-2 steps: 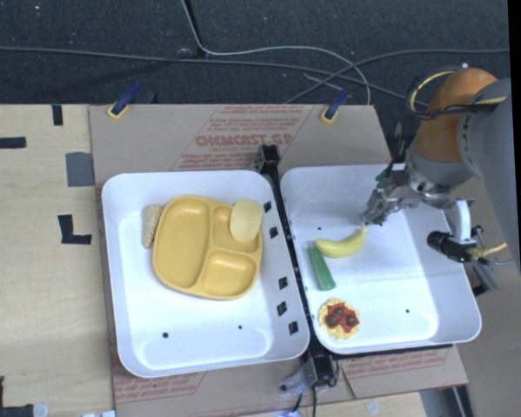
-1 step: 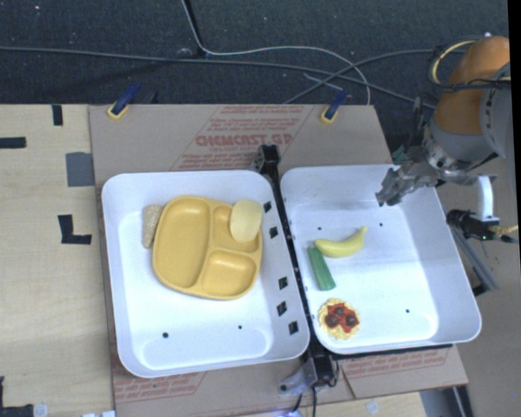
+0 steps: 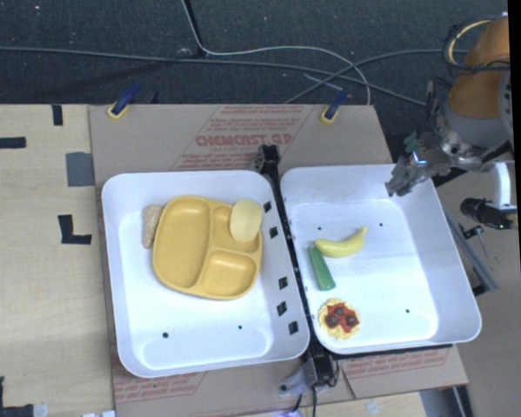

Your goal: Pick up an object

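Nearest the camera, in the right bin [image 3: 403,278], sits a small round toy with red topping [image 3: 339,318], a pizza by the look of it, though it is too small to be sure. Just behind it lies a green stick [image 3: 321,267], and touching or nearly touching its far end, a banana [image 3: 342,243], curved and lying flat. Any of the three would do as my object.

Over in the left bin [image 3: 198,337], a yellow divided plate [image 3: 202,250] carries a pale round lump [image 3: 245,221] on its far right corner. A tan piece [image 3: 150,225] pokes out from under the plate's left edge, mostly hidden, so I can't name it.

Now me: my gripper [image 3: 404,178] hangs over the far right corner of the right bin, well apart from the banana and holding nothing. It shows as a dark blur from this angle, so I cannot tell if it is set wide or narrow, nor how high above the bin floor I am.

My read is that this is the approach, with nothing picked yet. The next move calls for travelling left and toward the camera, lining up across the banana's narrow width, then descending. The stick lies close beside it, which could foul a grasp.

Beyond the bins, cardboard [image 3: 231,139] and cables [image 3: 261,51] lie across dark floor.
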You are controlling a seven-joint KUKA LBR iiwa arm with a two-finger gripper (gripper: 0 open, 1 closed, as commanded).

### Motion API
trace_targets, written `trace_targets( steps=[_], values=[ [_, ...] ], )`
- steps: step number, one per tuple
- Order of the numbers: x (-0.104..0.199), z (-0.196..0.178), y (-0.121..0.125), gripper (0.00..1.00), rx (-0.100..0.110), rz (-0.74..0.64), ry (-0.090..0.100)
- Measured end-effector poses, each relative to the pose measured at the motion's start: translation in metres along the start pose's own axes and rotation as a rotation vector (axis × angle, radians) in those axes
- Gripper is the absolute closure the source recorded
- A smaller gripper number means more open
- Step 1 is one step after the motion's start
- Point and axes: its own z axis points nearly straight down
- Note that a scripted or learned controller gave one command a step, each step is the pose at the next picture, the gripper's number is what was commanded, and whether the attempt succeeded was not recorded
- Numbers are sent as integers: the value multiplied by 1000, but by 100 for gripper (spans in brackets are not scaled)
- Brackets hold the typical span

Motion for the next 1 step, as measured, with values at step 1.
trace_targets(
  steps=[1],
  values=[
    [0,-39,1,100,-1,0,0]
  ],
)
